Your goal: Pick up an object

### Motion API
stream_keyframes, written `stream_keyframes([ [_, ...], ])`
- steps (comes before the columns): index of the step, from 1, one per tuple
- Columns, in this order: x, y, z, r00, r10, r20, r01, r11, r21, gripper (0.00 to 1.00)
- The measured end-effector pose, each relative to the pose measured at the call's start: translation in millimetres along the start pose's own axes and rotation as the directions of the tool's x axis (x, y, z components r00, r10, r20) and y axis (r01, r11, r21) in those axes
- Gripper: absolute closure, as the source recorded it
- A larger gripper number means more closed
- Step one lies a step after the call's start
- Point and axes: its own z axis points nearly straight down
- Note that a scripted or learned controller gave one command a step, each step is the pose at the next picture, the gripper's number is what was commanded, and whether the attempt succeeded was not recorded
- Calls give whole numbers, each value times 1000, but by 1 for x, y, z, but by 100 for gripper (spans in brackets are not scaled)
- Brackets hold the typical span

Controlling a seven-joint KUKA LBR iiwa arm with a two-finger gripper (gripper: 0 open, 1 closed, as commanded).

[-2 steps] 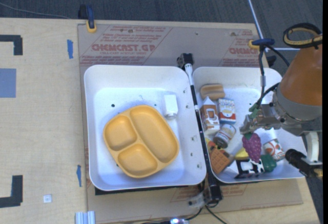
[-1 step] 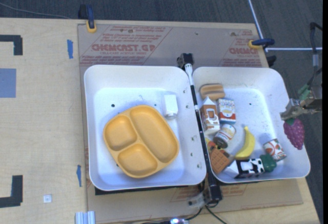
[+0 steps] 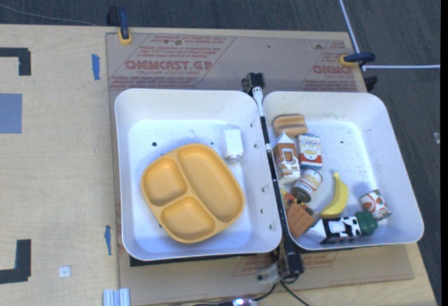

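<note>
Right bin [image 3: 378, 122] has the pickable stuff, clustered along its left wall and front: hot dog [image 3: 289, 122] at the back, two small cartons [image 3: 287, 161] [image 3: 310, 151] side by side, can [image 3: 306, 186] on its side, banana [image 3: 337, 196], waffle [image 3: 301, 218], black-and-white cow toy [image 3: 342, 227], another small can [image 3: 375, 204] near the right. Left bin [image 3: 140, 122]: yellow divided plate [image 3: 192, 192], white block [image 3: 233, 143] just behind it. Gripper state: can't tell. Both bins sit on the counter [image 3: 56, 178].

One fixed overhead camera, slanted down, seemingly moderately near, over both bins [image 3: 133, 157].
</note>
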Motion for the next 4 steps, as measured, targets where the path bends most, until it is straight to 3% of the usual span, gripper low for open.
stream_keyframes([
  [1, 35, -1, 191, 1000, 0, -3, 0, 1000, 4, 100],
  [2, 102, 58, 204, 1000, -2, -2, 2, 1000, 0, 100],
  [3, 44, 24, 124, 1000, 0, -1, 0, 1000, 0, 100],
  [4, 109, 44, 156, 1000, -2, -4, 2, 1000, 4, 100],
])
